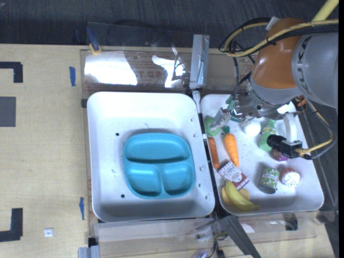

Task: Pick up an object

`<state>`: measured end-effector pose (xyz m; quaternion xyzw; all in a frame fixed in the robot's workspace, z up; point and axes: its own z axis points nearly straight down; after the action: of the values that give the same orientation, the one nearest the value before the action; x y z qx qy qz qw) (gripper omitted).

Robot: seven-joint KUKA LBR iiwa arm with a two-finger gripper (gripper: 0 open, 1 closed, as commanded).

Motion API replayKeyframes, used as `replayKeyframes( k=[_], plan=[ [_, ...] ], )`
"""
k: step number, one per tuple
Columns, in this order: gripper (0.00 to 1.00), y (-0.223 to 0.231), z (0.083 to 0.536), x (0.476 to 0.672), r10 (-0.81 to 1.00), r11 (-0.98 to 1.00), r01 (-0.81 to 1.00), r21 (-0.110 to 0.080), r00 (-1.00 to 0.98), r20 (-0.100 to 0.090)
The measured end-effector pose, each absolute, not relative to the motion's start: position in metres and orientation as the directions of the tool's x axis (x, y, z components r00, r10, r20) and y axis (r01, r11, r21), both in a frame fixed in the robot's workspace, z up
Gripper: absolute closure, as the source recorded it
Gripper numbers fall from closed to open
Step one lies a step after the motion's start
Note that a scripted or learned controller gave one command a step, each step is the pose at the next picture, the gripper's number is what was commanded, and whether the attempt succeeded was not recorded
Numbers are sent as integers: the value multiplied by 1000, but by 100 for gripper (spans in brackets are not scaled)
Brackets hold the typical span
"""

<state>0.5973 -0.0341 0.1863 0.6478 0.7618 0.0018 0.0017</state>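
Camera view: gripper (232, 110) low in right bin (309, 198), far-left corner; finger state cannot tell. Carrot (231, 148) just beside, ungrasped. Approach step; next calls for closing on one item

Pale wooden bench (37, 160), dark floor (107, 4)

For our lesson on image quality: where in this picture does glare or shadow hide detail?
Camera view: strong glare whitens the clear panel behind the left bin; the blue tray is evenly lit; the arm's shadow dims the right bin's upper part, around the end effector.
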Motion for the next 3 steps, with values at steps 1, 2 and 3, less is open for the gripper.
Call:
replayKeyframes(
  k=[1,2,3],
  plan=[
    [0,-71,194,619,968,250,968,2,-250,-2],
    [0,-100,88,583,979,205,979,4,-205,-2],
    [0,-80,187,582,966,257,966,7,-257,-3]
  ],
)
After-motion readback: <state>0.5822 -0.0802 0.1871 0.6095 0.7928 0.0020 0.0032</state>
